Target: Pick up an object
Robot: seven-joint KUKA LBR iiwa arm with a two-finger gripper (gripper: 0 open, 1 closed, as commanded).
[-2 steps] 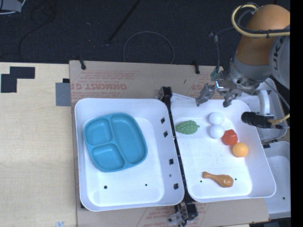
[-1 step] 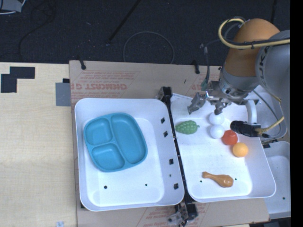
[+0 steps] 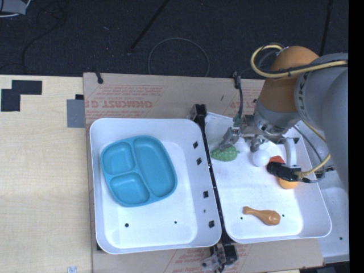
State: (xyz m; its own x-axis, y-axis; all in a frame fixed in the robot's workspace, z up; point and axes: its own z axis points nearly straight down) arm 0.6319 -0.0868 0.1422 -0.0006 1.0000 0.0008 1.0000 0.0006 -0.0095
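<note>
A blue tray [image 3: 138,170] lies in the left bin [image 3: 114,232], while in the right bin [image 3: 310,223] the fingers [image 3: 232,140] hang over green grapes [image 3: 224,153], their spread unclear, probably to grasp them, with a drumstick [image 3: 263,214] nearer the front.

Orange object [image 3: 288,181] and white ball [image 3: 260,158] partly behind the arm's cabling.

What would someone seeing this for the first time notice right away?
First the bright blue divided plate, lying alone in the left bin. Next the grey arm with its orange band, reaching in from the right so its pincer sits by a green lumpy item at the right bin's far end. A tan drumstick-shaped toy lies near that bin's front.
</note>
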